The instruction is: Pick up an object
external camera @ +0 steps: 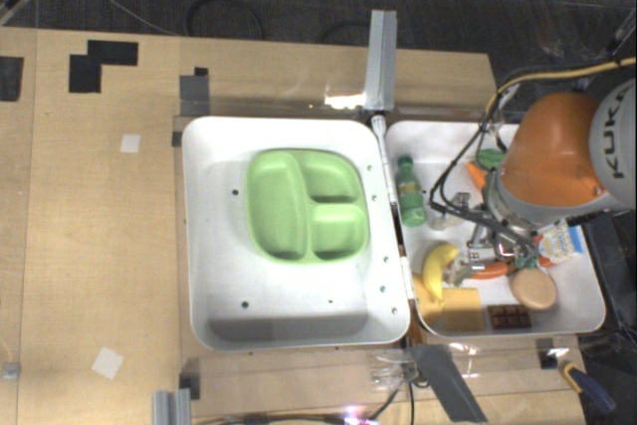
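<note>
Overhead, the arm (567,154) was seen lowered into the right bin (597,309), its end effector (488,249) placed among the objects there; whether it was apart or together could not be told. A banana (436,272) lay just beside it, above a tan block (460,308). A green bottle (409,189) lay near the divider. A green divided tray (304,204) rested in the left bin (214,314).

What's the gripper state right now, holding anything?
Gripper: low in the right bin beside the banana; open or closed cannot be told, no object seen held.
</note>
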You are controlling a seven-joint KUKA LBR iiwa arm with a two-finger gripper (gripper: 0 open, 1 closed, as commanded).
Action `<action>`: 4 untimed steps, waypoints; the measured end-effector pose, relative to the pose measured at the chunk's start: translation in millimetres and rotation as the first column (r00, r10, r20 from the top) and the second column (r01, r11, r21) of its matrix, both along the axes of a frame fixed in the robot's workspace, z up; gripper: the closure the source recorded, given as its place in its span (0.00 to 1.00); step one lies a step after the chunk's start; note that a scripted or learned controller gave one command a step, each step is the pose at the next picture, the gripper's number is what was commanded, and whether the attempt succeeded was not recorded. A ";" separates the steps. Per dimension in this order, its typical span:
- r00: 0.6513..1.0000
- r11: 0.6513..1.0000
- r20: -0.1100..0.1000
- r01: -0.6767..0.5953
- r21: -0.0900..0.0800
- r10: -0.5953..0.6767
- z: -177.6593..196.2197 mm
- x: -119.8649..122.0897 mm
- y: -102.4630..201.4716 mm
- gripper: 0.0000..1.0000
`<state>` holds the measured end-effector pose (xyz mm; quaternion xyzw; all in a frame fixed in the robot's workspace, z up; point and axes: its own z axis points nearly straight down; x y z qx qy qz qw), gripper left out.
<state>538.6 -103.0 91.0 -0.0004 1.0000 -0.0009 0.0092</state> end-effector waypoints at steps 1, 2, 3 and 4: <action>0.995 0.995 -0.002 0.098 0.003 -0.098 -1.2 49.8 2.4 0.00; 0.989 0.989 -0.001 0.150 0.004 -0.150 -0.5 18.0 -0.7 0.00; 0.968 0.968 0.007 0.249 0.004 -0.249 0.8 -44.6 19.2 0.00; 0.959 0.959 0.001 0.283 0.006 -0.283 -0.3 3.8 -6.5 0.00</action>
